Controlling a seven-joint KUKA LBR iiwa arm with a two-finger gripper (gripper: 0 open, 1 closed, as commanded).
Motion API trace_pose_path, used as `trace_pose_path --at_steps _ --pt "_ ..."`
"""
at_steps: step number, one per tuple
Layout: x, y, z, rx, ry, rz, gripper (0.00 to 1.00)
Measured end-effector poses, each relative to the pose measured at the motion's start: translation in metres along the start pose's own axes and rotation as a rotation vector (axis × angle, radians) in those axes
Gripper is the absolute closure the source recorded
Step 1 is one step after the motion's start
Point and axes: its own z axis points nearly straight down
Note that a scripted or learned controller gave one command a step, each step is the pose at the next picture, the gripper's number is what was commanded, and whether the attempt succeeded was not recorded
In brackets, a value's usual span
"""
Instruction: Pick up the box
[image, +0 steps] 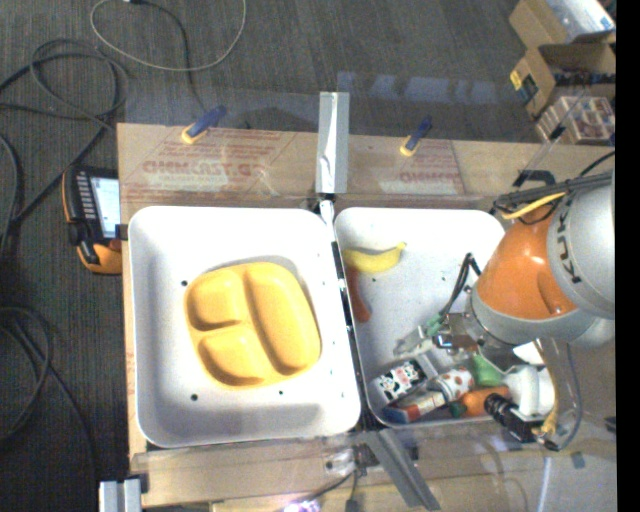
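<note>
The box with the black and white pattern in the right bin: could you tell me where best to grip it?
Probably across the short sides of the box, coming from above. It lies flat and tilted near the bin's front left corner; a bottle crowds its right side, so the grip may be tight.

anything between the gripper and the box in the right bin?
Nothing visible. The gripper hangs in the right bin, just above and right of the box, the black-and-white patterned one, with bare bin floor between them. A bottle lies tight against the box's right side and may crowd a grasp.
</note>
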Motion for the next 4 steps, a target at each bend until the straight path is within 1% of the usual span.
trace_pose_path --at_steps 1,2,3,4 --pt "-0.022 0.046 0.001 0.003 0.003 -0.017 0.00" --pt "-0.021 0.125 0.003 0.001 -0.001 -0.129 0.00" --pt "-0.038 0.175 0.005 0.006 -0.001 -0.286 0.00" --pt "-0.090 0.116 -0.001 0.015 0.014 -0.308 0.00"
